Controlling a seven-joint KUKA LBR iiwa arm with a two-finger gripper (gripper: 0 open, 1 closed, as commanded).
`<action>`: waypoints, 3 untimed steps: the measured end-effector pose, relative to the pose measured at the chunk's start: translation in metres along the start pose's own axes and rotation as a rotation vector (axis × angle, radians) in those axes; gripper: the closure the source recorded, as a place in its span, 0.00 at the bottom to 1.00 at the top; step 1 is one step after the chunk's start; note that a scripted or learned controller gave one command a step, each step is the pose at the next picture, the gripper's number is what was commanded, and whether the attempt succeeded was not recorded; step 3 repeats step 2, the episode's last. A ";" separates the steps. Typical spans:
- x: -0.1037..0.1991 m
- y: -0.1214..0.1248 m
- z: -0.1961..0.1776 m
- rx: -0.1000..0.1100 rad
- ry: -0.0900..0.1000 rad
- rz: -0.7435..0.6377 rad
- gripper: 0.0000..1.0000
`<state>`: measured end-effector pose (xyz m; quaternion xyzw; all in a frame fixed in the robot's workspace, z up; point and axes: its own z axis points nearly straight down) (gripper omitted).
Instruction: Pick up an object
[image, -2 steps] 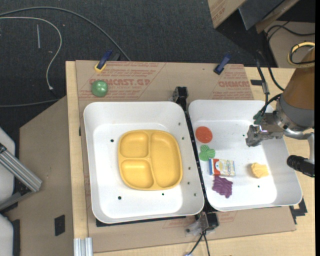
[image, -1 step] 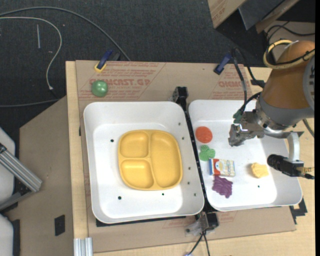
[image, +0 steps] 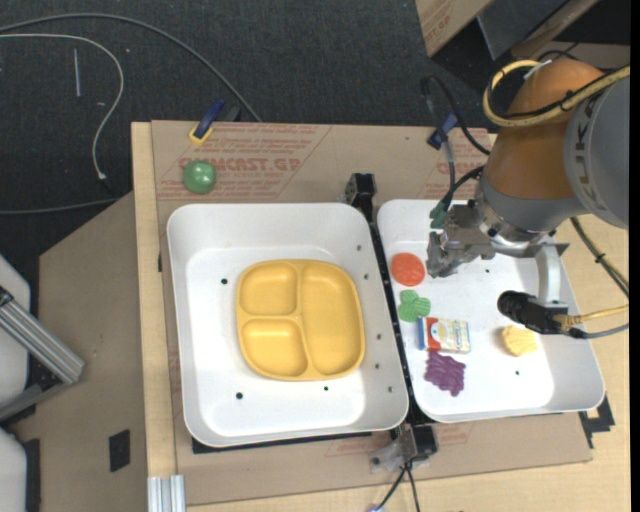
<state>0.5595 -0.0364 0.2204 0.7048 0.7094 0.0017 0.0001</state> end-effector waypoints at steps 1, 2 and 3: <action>0.061 0.016 0.006 0.001 0.001 -0.001 1.00; 0.115 0.030 -0.009 -0.001 0.001 0.000 1.00; 0.115 0.030 -0.009 -0.001 0.001 0.000 1.00</action>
